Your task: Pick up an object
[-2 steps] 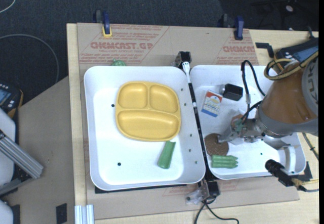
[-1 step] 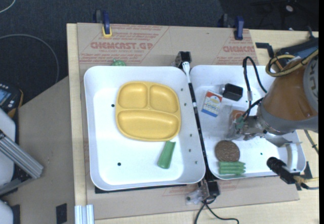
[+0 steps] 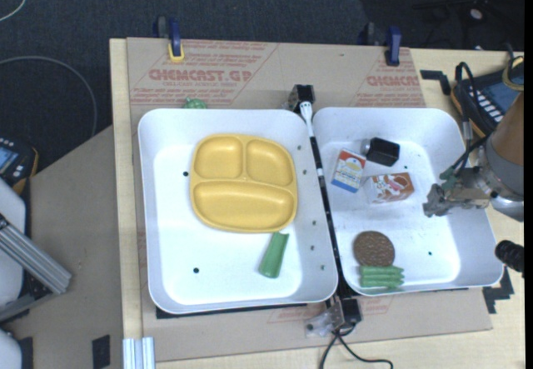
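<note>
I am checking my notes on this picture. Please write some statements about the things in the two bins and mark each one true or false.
1. The yellow divided plate lies in the left bin. True.
2. The green stick lies on top of the yellow plate. False: it lies on the bin floor, just below the plate.
3. The brown round disc is in the right bin, with a green bundle just below it. True.
4. The gripper holds the black block. False: the block lies apart from it, near the top of the right bin.
5. The small white carton is in the left bin. False: it is in the right bin.
</note>
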### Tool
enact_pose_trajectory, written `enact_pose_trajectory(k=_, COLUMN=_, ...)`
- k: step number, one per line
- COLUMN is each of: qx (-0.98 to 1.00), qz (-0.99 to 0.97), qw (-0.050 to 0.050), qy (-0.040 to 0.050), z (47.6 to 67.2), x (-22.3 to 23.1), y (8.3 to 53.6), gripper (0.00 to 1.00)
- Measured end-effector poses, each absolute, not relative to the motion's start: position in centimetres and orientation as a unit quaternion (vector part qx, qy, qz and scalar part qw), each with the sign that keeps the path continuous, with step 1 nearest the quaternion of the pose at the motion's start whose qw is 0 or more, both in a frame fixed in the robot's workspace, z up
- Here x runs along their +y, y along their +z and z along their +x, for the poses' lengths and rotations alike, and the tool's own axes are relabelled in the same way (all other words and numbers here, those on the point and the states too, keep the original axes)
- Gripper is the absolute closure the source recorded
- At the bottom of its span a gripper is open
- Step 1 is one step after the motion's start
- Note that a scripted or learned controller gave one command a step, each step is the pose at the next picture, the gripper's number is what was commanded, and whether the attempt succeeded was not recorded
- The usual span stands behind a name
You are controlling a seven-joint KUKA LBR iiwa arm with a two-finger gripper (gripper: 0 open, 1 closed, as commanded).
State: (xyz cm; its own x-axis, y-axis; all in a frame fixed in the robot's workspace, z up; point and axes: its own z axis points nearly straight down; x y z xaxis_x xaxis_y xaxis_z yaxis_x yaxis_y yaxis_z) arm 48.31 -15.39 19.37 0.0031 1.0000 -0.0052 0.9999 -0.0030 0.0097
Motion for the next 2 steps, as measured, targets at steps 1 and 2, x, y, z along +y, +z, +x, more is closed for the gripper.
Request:
enact_pose_trajectory(k=1, qx=0.706, qz=0.708, qw=0.008, qy=0.0015, z=52.0, x=-21.4, y=27.0, gripper=1.00)
enact_pose_trajectory(k=2, qx=0.709, qz=0.705, qw=-0.003, qy=-0.0001, z=47.8, x=-13.4, y=25.0, gripper=1.00)
